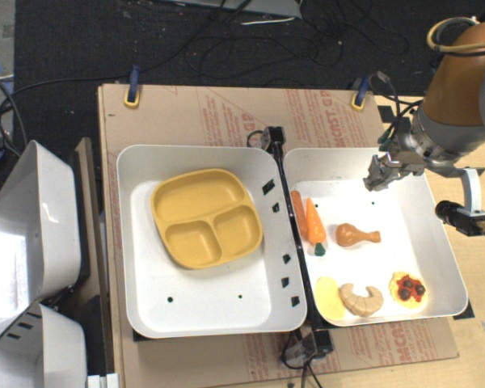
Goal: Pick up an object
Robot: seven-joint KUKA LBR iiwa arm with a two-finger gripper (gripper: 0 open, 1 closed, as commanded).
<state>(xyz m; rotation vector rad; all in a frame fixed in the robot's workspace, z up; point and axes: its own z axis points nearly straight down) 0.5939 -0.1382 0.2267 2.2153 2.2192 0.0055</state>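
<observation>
Grey gripper hovers over the right bin (its far corner), nothing visibly held; its opening I cannot tell. Toy carrot, drumstick and croissant lie below.

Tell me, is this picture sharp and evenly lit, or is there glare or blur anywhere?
In the camera view the light is bright and even: the two white bins look nearly washed out, the yellow plate and carrot cast only faint shadows, and the toy food stays crisp, while the gripper looks slightly soft.
</observation>
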